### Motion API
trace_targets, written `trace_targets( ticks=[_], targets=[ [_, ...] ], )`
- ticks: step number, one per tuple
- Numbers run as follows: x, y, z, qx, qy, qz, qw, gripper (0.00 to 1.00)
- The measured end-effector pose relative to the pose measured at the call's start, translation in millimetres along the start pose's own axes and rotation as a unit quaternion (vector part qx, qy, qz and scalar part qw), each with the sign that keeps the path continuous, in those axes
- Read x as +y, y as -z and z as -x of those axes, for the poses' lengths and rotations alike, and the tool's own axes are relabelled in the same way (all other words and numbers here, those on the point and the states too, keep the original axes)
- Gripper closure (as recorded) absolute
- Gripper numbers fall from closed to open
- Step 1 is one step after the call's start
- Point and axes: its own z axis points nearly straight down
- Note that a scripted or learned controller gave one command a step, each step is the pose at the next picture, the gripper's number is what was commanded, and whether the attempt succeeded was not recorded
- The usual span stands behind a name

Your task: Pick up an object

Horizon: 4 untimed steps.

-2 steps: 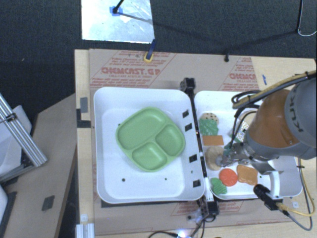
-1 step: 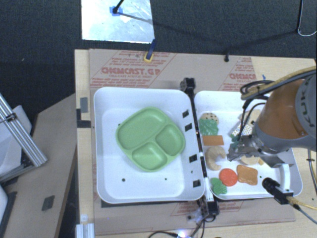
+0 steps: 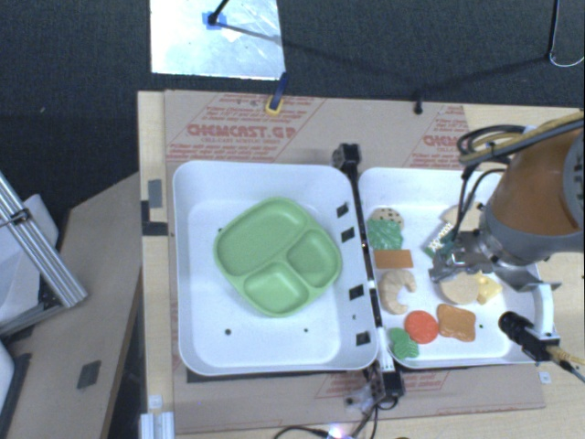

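The gripper point(image 3: 445, 265) hangs low in the right bin point(image 3: 416, 183), at three o'clock from the croissant point(image 3: 397, 288), above a pale round piece point(image 3: 460, 288); its jaws' spread I cannot tell, so descend squarely, avoiding the neighbouring toast point(image 3: 456, 322).

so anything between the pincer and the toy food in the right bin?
Nothing visible. The pincer hangs right over the pile in the right bin, beside the tan round piece; the other pieces lie apart toward the divider.
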Motion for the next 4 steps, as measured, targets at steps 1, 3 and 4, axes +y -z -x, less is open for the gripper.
trace_targets(
  ticks=[1, 3, 4],
  targets=[
    [2, 45, 0, 0.0, 0.0, 0.0, 1.0, 1.0],
    [86, 32, -45, 0.0, 0.001, -0.002, 1.0, 1.0],
    [75, 38, -48, 0.001, 0.0, -0.003, 1.0, 1.0]
  ],
)
